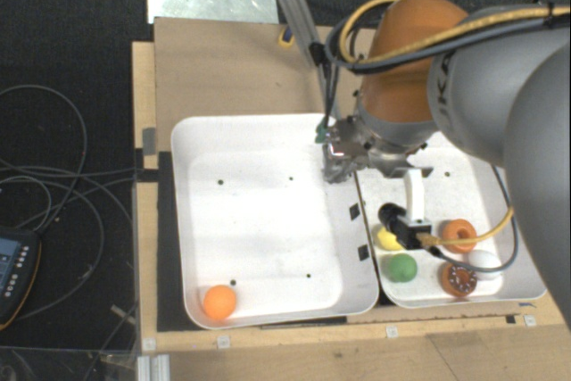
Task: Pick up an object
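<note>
Honestly, I cannot tell whether the gripper [337,158] is released or clenched. It hangs above the rims between the left bin [259,219] and the right bin [468,192], well apart from the green ball [399,267] at the right bin's near end. If it descends here, I expect it strikes rim.

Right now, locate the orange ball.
In the camera view, the orange ball sits in the near-left corner of the left bin, far from the green ball in the right bin.

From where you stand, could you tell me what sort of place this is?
Probably a robotics lab: a grey robot arm with an orange band over two shallow white plastic bins on a wooden bench, loose black cables on the dark floor.
</note>
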`<action>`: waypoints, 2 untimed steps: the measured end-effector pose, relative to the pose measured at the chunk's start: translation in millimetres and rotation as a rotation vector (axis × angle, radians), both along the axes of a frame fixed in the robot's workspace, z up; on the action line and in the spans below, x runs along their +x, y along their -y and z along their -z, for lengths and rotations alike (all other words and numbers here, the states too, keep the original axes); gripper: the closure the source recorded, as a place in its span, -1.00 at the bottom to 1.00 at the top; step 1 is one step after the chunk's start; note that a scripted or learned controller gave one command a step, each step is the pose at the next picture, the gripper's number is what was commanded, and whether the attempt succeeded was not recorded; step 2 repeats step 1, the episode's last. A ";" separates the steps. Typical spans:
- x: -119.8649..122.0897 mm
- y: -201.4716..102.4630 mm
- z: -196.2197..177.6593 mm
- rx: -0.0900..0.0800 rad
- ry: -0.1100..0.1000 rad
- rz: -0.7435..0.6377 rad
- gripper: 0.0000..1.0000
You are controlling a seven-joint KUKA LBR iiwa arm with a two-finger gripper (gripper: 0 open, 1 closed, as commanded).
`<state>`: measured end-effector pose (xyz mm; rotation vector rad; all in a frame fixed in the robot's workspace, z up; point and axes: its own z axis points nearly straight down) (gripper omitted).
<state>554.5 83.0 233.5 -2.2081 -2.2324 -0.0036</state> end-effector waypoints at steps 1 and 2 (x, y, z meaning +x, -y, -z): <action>0.1 3.9 -0.3 -0.002 0.000 0.006 -1.00; 0.1 3.9 -0.3 -0.002 0.000 0.006 -1.00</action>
